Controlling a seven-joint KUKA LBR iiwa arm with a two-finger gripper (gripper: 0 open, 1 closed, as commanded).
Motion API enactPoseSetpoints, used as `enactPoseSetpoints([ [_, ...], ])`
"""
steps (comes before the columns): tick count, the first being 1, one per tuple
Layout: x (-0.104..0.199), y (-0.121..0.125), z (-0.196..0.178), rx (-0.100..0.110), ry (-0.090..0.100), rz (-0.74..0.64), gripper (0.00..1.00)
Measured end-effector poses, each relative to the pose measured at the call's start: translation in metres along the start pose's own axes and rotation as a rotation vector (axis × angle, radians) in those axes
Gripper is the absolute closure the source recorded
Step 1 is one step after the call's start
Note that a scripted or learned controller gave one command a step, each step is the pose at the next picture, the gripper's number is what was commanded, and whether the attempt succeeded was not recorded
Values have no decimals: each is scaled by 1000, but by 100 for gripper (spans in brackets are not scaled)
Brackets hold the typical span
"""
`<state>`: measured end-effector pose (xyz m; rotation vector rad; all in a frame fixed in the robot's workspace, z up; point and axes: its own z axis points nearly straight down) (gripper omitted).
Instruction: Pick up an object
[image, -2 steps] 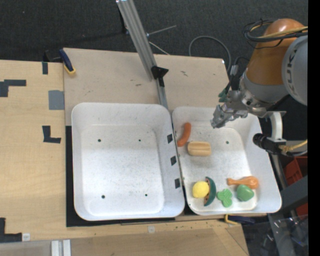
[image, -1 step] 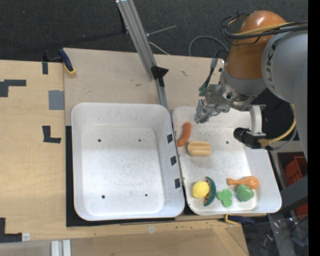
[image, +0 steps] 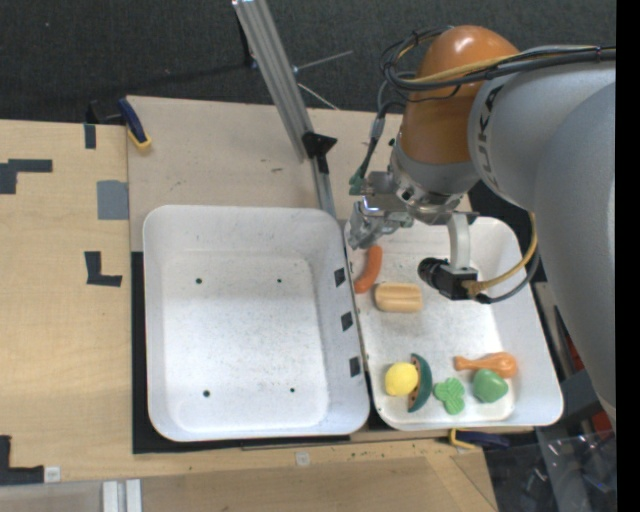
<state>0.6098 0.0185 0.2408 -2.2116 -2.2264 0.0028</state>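
Note:
The right bin (image: 535, 345) holds several small objects. An orange sausage-shaped piece (image: 368, 268) lies by its left wall, with a tan roll (image: 398, 297) just right of it. Along the front sit a yellow lemon (image: 401, 379), a dark green curved piece (image: 422, 383), a light green leafy piece (image: 451, 394), a green pepper (image: 489, 385) and an orange drumstick shape (image: 486, 364). My gripper (image: 365, 228) hangs at the bin's back left corner, just above the upper end of the orange piece. Nothing is visibly held in it.
The left bin (image: 240, 320) lies beside the right one, their walls meeting in the middle. A slanted metal pole (image: 285, 95) rises behind the bins. A black cable fitting (image: 445, 277) hangs from the wrist over the right bin.

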Motion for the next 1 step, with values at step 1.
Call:
enactPoseSetpoints([
  [1,58,13,14,-2,0,0,100],
])
